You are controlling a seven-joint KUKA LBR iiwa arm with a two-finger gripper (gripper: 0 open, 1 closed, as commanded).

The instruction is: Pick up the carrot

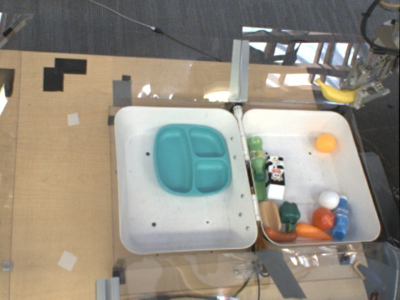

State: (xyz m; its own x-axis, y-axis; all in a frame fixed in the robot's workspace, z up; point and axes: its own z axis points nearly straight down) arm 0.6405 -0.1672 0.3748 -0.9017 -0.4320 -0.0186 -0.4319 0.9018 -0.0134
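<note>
The carrot (312,232) is orange and lies flat along the front wall of the right bin (300,130), between a dark green broccoli (289,212) and a blue bottle (340,220). My gripper (356,94) is high at the back right, beyond the right bin's far rim and far from the carrot. A yellow banana (334,92) hangs off the bench with its right end between the fingers.
Close around the carrot are a red tomato (323,219), a white ball (329,199), a red pepper (281,235) and a tan block (270,214). An orange ball (325,144), green items (255,150) and a black-and-white carton (275,169) lie farther back. The left bin (137,230) holds a teal divided plate (190,159).
</note>
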